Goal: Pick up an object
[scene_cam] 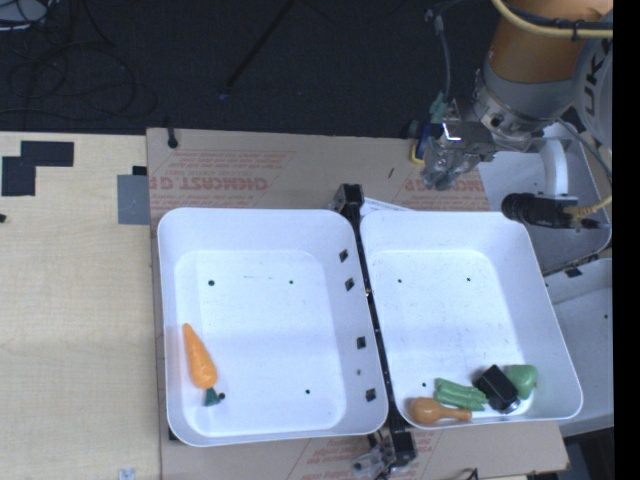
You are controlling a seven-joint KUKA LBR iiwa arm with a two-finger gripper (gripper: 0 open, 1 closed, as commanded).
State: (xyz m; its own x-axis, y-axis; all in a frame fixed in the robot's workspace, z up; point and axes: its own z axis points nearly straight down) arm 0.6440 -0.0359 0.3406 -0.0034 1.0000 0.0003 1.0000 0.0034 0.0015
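Note:
An orange toy carrot (199, 358) with a small green stub lies near the front left corner of the left bin (260, 230). In the right bin (455, 230), along the front wall, sit a tan pear-shaped toy (436, 410), a green pod-like toy (461, 395), a black block (496, 387) and a round green piece (522, 376), all bunched together. My gripper (441, 174) hangs high above the back edge of the right bin, over the cardboard, far from every object. Nothing shows between its fingers.
The two bins stand side by side on a brown cardboard sheet (260, 168), joined by a black divider with clips (360, 298). A pale wooden bench top (70, 308) lies to the left. A black handle-like part (540, 209) juts out at the right.

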